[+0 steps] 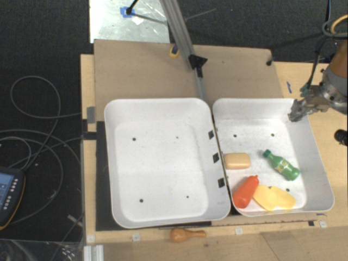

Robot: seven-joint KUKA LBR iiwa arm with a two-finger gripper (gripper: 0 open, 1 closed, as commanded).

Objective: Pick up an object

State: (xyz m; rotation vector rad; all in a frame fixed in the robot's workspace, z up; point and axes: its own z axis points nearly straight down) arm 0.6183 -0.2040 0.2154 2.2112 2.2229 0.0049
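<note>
The right bin (255,113) holds a tan rounded block (237,161), a green bottle (281,165) lying on its side, a red bottle-shaped piece (246,191) and a yellow banana-like piece (274,198), all in its near half. My gripper (297,112) hangs at the bin's far right rim, well away from those objects. Nothing shows between its fingertips.
The left bin (157,162) lies beside the right one, with black clips along the shared wall. A brown wooden piece (187,234) rests on the bench in front of the bins. A metal pole (179,26) slants across the back. Cables lie on the floor at left.
</note>
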